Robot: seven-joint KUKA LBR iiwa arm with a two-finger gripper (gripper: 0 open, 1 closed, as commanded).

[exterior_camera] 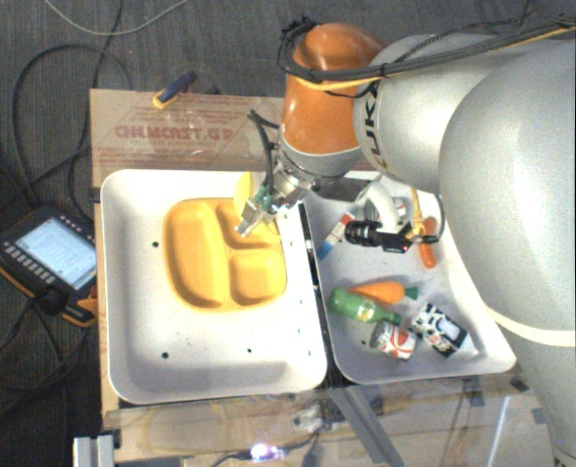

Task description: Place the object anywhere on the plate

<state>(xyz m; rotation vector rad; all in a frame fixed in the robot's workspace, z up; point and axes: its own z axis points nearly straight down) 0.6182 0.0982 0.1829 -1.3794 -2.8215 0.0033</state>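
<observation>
A yellow divided plate point(220, 253) lies in the left white bin point(142, 329). My gripper point(248, 222) hangs over the plate's upper right corner, pointing down and to the left. A small yellow object point(242, 187) shows right beside the gripper, just above the plate's far rim. Whether the gripper holds it or it rests in the bin cannot be made out. The orange wrist band point(322, 95) and the grey arm cover the space behind the gripper.
The right bin point(483, 353) holds a carrot point(380, 292), a green bottle point(360, 307), a small can point(395, 341), a black-and-white carton point(440, 329), a black tool point(376, 234) and a white cup point(383, 202). A cardboard sheet point(171, 139) lies behind the left bin.
</observation>
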